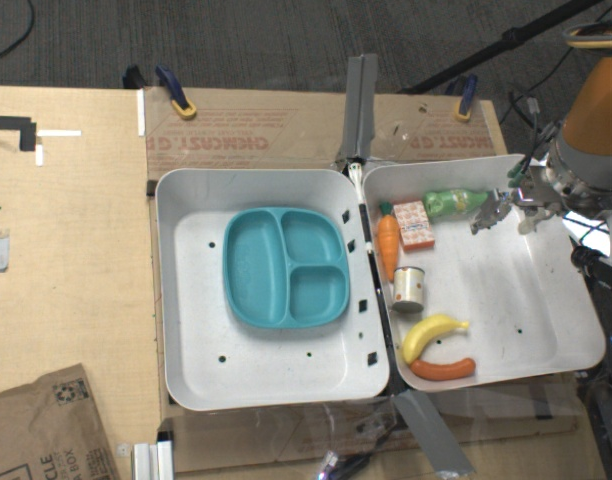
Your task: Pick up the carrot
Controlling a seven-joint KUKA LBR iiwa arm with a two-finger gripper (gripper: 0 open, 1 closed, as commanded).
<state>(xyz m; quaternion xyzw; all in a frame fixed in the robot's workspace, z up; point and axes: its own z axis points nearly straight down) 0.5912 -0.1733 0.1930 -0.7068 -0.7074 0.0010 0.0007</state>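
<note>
The carrot [387,245] is orange with a green top and lies lengthwise against the left wall of the right bin [546,298]. My gripper [507,218] hangs over the upper right part of that bin, well to the right of the carrot and apart from it. Its two fingers [484,220] are spread, so it is open with nothing between them.
Beside the carrot sit a pink box [414,224] and a green bottle [454,202]. Below it are a small can [409,288], a banana [431,334] and a red sausage-shaped item [443,369]. The left bin [186,348] holds a teal divided plate [286,268].
</note>
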